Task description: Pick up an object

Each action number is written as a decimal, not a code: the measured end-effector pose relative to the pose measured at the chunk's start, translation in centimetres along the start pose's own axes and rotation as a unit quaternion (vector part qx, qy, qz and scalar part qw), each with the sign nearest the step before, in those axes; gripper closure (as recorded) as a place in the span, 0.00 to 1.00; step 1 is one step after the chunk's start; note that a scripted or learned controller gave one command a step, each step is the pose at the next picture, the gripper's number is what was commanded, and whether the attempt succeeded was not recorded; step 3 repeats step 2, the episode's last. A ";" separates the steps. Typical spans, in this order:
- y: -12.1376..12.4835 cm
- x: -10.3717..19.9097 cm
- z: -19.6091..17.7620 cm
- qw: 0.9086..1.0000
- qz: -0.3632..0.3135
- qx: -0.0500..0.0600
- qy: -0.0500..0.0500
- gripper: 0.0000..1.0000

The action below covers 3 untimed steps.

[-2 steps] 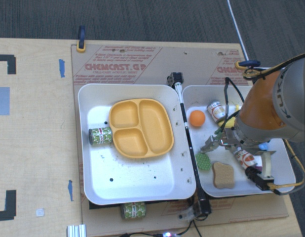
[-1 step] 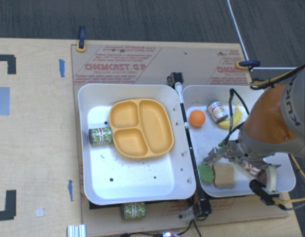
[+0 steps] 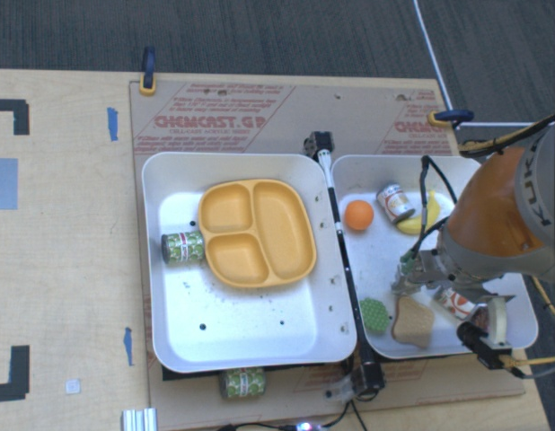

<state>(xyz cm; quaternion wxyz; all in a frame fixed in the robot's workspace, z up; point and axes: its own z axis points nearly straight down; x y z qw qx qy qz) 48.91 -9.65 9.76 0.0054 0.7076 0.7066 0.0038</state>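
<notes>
Where the desk (image 3: 62,268) shows pale wood grain nearest the camera, a small green-labelled can (image 3: 244,382) lies just outside the left bin (image 3: 251,344). In the right bin (image 3: 526,326), the tool (image 3: 419,281) hovers over a tan, crusty wedge (image 3: 413,322) beside a green dimpled disc (image 3: 374,313); its opening I cannot tell. Farther back sit a smooth orange ball (image 3: 358,215), a yellow banana (image 3: 419,219) and a three-compartment yellow plate (image 3: 257,232).

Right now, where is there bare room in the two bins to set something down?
Left bin: open floor in front of the yellow divided plate and the green can. Right bin: crowded by the arm, orange ball, small can, banana and brown block.
</notes>
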 end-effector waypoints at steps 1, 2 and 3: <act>1.2 7.5 -8.8 1.000 -0.002 0.005 0.002 1.00; 1.2 7.4 -8.7 1.000 -0.002 0.005 0.001 0.00; 1.2 7.4 -8.7 1.000 -0.002 0.005 0.001 0.00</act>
